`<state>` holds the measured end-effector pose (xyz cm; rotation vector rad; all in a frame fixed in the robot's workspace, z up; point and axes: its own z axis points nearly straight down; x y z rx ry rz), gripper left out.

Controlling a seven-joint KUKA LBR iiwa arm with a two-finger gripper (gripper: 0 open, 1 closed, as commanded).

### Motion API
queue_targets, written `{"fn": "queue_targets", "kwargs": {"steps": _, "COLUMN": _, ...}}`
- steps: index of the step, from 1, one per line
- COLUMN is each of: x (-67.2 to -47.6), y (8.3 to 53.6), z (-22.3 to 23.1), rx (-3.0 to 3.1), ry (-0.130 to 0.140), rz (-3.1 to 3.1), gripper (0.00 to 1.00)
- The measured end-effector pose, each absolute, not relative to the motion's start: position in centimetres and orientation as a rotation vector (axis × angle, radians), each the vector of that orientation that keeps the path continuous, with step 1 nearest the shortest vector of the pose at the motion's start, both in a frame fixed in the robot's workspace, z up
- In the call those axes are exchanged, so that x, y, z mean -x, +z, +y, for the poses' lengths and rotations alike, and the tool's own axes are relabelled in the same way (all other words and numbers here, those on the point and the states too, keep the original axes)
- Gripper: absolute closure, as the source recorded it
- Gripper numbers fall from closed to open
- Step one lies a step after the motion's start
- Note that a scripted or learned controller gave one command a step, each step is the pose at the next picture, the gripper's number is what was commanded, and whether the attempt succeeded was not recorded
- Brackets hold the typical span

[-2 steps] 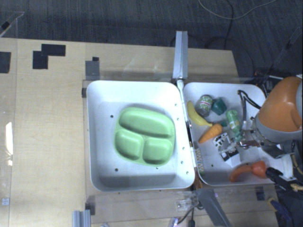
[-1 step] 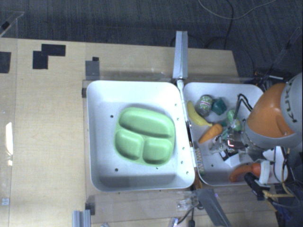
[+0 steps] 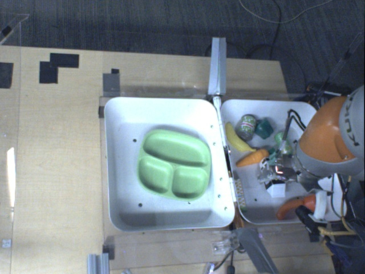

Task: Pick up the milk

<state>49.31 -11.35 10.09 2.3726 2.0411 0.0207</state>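
Note:
The arm, with its orange band [image 3: 325, 133], reaches into the right bin [image 3: 251, 210] from the right. My gripper [image 3: 275, 169] hangs low over the middle of that bin. Just below it in the view lies a small white object [image 3: 277, 190], which looks like the milk, partly hidden by the gripper. I cannot tell whether the gripper touches it. An orange carrot [image 3: 251, 157] lies right beside the gripper on its left.
In the right bin also lie a yellow banana [image 3: 236, 137], a can [image 3: 247, 125], a teal item [image 3: 264, 128] and an orange-red item [image 3: 292, 206]. The left bin [image 3: 120, 153] bears a green three-compartment tray [image 3: 174, 163]. A metal divider [image 3: 218, 67] stands between the bins.

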Motion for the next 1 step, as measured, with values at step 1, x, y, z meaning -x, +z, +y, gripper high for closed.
{"fn": "queue_targets", "kwargs": {"steps": 1, "x": -53.21, "y": 18.52, "z": -3.15, "rx": -2.284, "ry": 0.006, "rz": 2.153, "gripper": 1.0}}
